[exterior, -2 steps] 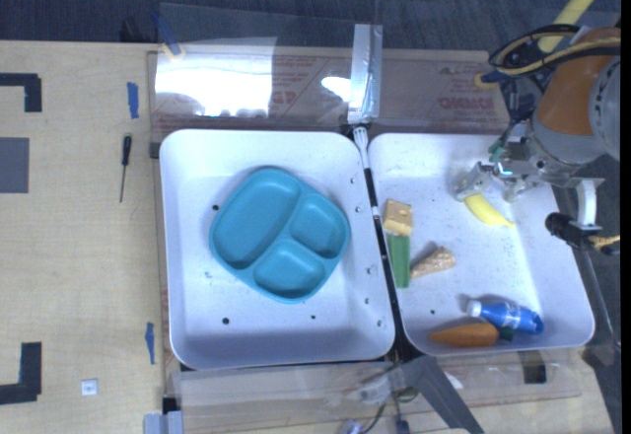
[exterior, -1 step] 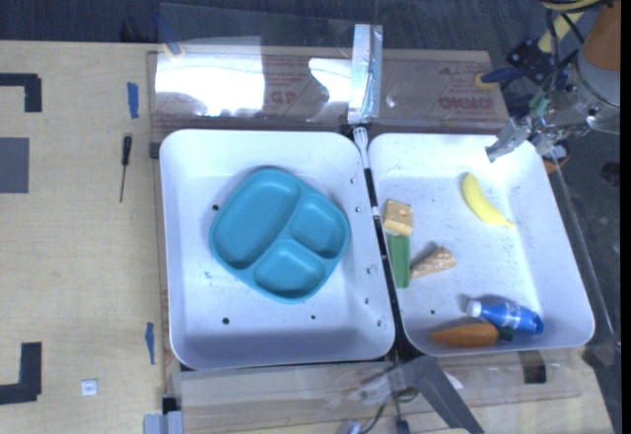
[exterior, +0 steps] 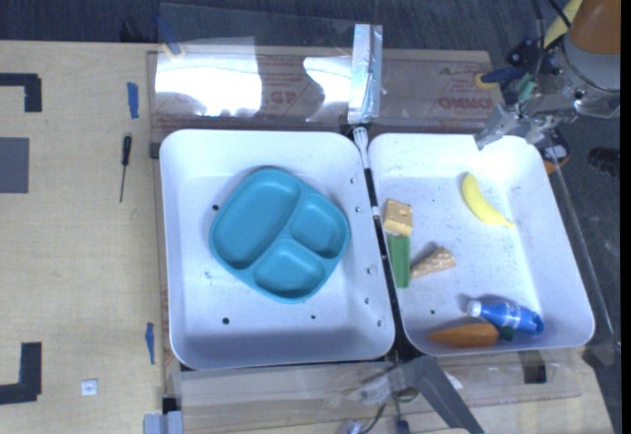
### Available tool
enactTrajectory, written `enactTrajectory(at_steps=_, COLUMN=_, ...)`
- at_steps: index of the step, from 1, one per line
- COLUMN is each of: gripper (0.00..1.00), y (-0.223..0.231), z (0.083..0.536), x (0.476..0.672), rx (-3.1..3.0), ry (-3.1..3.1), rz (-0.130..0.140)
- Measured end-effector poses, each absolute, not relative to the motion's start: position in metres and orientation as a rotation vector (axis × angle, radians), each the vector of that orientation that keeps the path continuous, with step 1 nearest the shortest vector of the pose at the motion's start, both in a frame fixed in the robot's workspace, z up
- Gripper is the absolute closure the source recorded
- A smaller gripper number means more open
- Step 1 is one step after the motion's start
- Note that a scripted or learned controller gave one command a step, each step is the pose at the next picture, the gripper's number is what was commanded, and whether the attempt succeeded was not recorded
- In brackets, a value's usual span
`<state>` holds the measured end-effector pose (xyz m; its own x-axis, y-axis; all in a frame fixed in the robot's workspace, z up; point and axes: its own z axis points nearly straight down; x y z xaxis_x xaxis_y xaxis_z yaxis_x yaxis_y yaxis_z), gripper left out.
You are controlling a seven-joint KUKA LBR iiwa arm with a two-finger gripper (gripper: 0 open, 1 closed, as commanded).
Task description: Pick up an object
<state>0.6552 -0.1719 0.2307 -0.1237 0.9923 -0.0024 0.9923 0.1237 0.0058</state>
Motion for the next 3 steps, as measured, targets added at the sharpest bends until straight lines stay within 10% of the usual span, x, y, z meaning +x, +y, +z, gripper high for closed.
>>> enactTrajectory(at_steps=1, gripper=0.00, y=-0.166, z=0.098, x=0.623, rx=2.111, ry=2.344, rz=-0.011)
enactTrajectory(at_steps=2, gripper=0.00, y=-0.174, z=0.087, x=0.600, rx=2.054, ry=2.371, rz=0.004)
enactTrajectory(at_steps=3, gripper=1.00, y=-0.175, z=0.100, x=0.603, rx=2.051, ry=2.365, rz=0.009)
